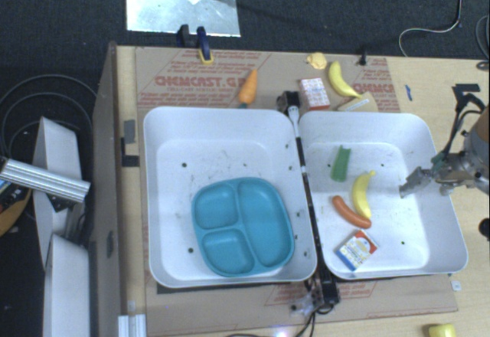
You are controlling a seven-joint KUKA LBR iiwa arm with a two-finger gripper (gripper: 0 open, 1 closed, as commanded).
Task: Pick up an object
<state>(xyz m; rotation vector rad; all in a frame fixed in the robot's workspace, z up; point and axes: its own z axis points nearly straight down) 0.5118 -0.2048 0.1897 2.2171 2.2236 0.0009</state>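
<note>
tool (pixel 409 184): over right bin's (pixel 440 251) right side, finger state cannot be told, nothing seen held | banana (pixel 362 194): just left of tool | sausage (pixel 351 212), green block (pixel 341 163), small box (pixel 357 250): farther left | blue tray (pixel 242 226): left bin (pixel 164 175)

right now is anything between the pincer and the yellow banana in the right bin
Nothing visible. The pincer sits at the right bin's right side, and only bare white floor lies between it and the banana. The hot dog and green block lie beyond or left of the banana.
</note>
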